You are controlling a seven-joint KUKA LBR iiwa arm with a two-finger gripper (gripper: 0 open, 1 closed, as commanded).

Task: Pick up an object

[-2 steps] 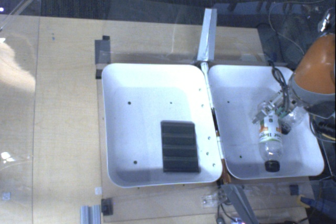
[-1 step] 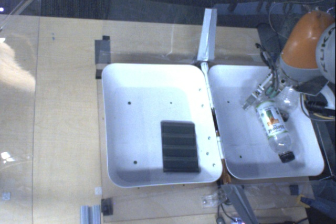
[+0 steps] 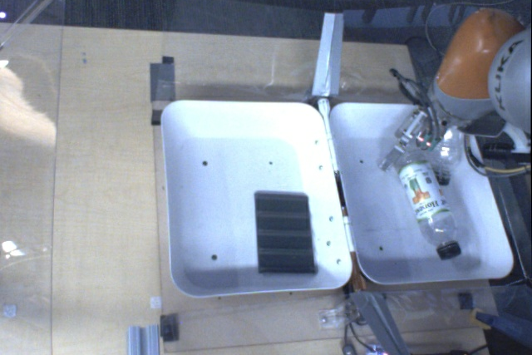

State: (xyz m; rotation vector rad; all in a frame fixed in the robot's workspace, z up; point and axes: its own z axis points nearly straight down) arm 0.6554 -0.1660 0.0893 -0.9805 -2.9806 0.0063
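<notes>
Over on the left, the wooden bench (image 3: 91, 204) is lying bare under a sheet of clear plastic. Next, the left bin (image 3: 191, 170) is holding a black ribbed block (image 3: 285, 232), which is lying flat toward the near right part of its floor. A metal divider post (image 3: 327, 54) is standing at the far end between the two bins. Further right, the right bin (image 3: 366, 179) is holding a clear plastic bottle (image 3: 427, 199) with a white and orange label, lying on its side, its dark cap pointing to the near edge. The gripper (image 3: 413, 139) is hovering just over the bottle's far end, close to touching it; whether its jaws are spread or pressed together I cannot tell. The arm (image 3: 482, 66) is reaching in from the far right.
</notes>
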